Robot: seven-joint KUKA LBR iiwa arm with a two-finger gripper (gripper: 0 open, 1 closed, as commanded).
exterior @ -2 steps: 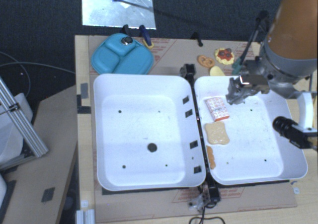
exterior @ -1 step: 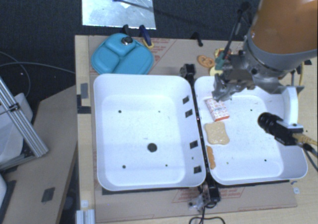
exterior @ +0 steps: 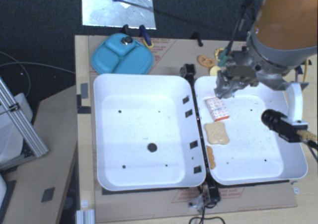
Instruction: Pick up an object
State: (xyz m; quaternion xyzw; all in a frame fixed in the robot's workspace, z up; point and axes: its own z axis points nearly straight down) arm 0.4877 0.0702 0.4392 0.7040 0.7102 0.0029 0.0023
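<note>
- Your gripper [exterior: 223, 92] hangs over the upper left corner of the right bin [exterior: 293, 168]; you cannot tell how wide it stands.
- Red-and-white packet [exterior: 217, 109] lies just below it in frame.
- Same bin, left side: tan bread slice [exterior: 217, 133], then a small brown piece [exterior: 210, 157].
- Left bin [exterior: 114, 118]: one small dark disc [exterior: 152, 147].

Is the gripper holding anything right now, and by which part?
Nothing visibly held; the gripper hangs over the red-and-white packet lying in the right bin.
</note>
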